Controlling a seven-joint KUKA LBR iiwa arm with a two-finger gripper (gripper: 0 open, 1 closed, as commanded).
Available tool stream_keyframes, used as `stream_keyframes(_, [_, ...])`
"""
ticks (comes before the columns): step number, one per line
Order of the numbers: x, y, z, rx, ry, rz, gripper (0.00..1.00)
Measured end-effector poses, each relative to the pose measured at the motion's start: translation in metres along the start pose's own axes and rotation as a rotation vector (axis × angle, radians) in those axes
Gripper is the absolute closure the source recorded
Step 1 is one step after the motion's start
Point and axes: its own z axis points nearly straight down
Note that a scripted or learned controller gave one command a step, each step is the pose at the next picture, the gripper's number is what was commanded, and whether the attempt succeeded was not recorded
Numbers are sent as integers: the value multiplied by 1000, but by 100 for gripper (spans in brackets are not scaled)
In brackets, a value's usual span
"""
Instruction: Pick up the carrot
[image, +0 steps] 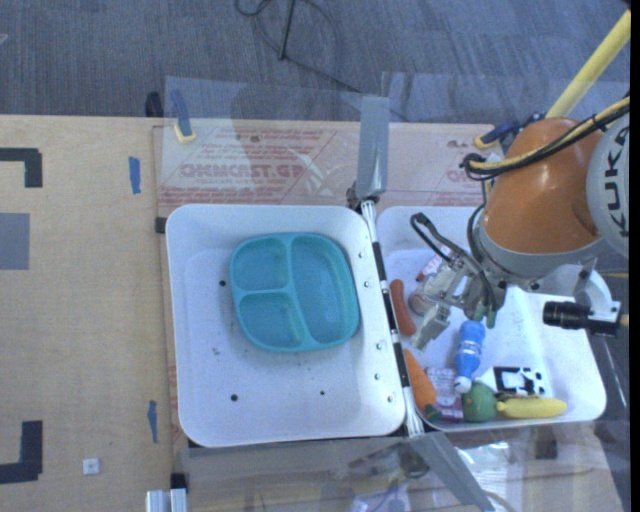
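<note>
The carrot (418, 377) is orange with a green end and lies along the left wall of the right bin (590, 390), near its front corner. My gripper (452, 305) hangs over the middle of that bin, up and to the right of the carrot and clear of it. It looks open, and I see nothing between its fingers. The orange band of the arm hides the back right part of the bin.
A reddish sausage (400, 305) lies by the same wall, behind the carrot. A blue bottle (468, 348), a green fruit (480, 401), a yellow banana (533, 407) and a black-and-white card (520, 380) crowd the front. The left bin (200, 400) holds a teal divided plate (295, 292).
</note>
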Motion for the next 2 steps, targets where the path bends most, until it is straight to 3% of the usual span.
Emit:
stream_keyframes(1, [-49,43,-17,-1,-1,-116,0])
stream_keyframes(2, [-112,22,-14,0,-2,-110,0])
